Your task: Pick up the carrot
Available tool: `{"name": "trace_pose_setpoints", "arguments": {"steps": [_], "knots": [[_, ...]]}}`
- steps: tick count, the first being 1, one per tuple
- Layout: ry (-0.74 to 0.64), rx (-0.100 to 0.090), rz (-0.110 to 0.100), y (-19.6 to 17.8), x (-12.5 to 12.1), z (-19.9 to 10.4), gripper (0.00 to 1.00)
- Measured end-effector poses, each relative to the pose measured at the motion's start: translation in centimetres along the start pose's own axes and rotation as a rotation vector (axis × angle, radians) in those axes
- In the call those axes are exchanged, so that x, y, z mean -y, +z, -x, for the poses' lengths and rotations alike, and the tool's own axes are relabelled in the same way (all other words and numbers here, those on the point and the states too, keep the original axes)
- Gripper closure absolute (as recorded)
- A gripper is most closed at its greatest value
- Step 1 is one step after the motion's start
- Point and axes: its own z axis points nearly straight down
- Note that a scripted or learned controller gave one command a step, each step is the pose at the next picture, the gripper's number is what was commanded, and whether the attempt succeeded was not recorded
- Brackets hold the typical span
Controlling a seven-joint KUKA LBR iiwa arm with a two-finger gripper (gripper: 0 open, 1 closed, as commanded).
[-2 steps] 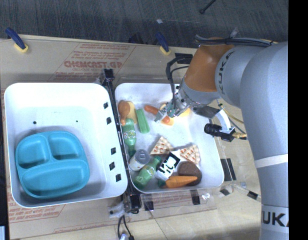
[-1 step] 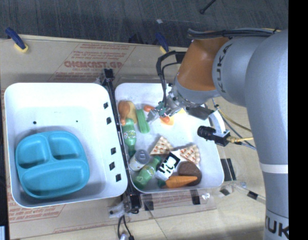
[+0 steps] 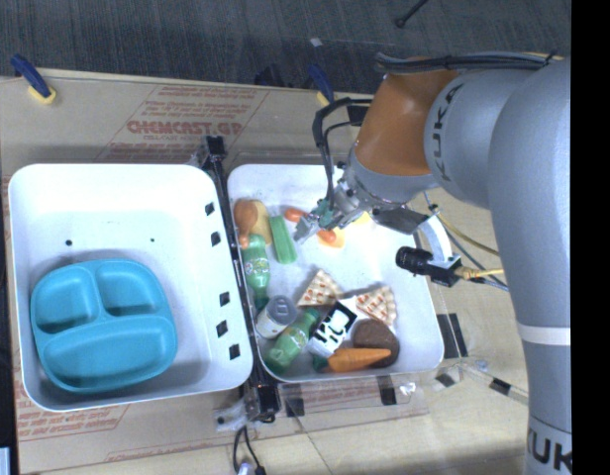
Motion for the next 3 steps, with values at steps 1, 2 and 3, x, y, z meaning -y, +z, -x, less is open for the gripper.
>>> {"name": "trace_pose_setpoints", "arguments": {"steps": [1, 2, 3], "knots": [[-0.265, 0.0, 0.004, 6.7, 8.2, 7.6, 1.0], [-0.267, 0.001, 0.006, 6.6, 8.0, 7.5, 0.0], [-0.337, 0.0, 0.009, 6.9, 2.7, 10.0, 0.0]]}}
